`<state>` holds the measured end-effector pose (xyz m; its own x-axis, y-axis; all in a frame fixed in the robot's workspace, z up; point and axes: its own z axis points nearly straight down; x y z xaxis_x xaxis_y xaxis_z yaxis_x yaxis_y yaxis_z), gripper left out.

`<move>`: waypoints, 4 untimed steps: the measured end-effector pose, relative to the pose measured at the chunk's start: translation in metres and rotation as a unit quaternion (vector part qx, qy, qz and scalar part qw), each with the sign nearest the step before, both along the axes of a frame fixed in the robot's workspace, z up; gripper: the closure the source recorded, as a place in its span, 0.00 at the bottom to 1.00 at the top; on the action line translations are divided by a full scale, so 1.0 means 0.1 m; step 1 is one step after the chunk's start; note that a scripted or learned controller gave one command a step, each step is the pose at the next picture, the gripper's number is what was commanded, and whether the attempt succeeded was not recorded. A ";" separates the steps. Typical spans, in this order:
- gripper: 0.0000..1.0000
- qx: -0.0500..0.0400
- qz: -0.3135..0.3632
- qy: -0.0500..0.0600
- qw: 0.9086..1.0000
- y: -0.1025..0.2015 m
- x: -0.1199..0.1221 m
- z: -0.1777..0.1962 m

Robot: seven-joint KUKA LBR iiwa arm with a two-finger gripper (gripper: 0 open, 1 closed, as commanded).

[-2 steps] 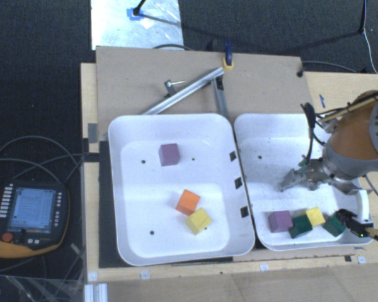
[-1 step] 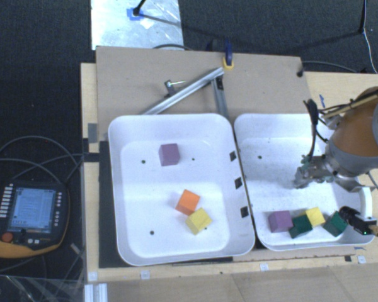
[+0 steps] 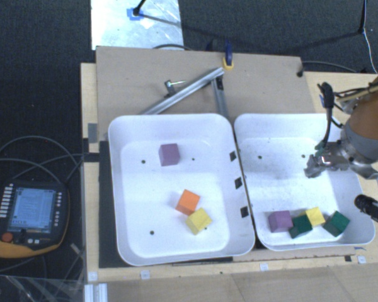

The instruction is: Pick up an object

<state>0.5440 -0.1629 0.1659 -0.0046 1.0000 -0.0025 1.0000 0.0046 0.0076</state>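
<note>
Seemingly, pincer (image 3: 316,166) hovers low over right bin (image 3: 283,128).

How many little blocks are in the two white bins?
7. Left bin: purple block, orange block, yellow block. Right bin, front edge: purple, dark green, yellow, dark green.

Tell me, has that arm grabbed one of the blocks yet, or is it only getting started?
Nothing looks picked up yet. The gripper hangs over the right bin, near its right wall, apart from the four blocks at that bin's front: purple, two green and yellow. Three more blocks lie in the left bin. Reaching, gripping and lifting a block are all still left.
</note>
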 end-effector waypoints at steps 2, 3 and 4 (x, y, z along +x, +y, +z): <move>1.00 0.002 0.004 0.002 1.000 0.59 0.15 0.55; 1.00 0.002 0.003 0.003 1.000 1.05 0.33 0.49; 1.00 0.002 0.003 0.002 1.000 1.51 0.56 0.47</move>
<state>0.6002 -0.0116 0.2133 -0.0110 0.9999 0.0021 0.9999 0.0110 0.0033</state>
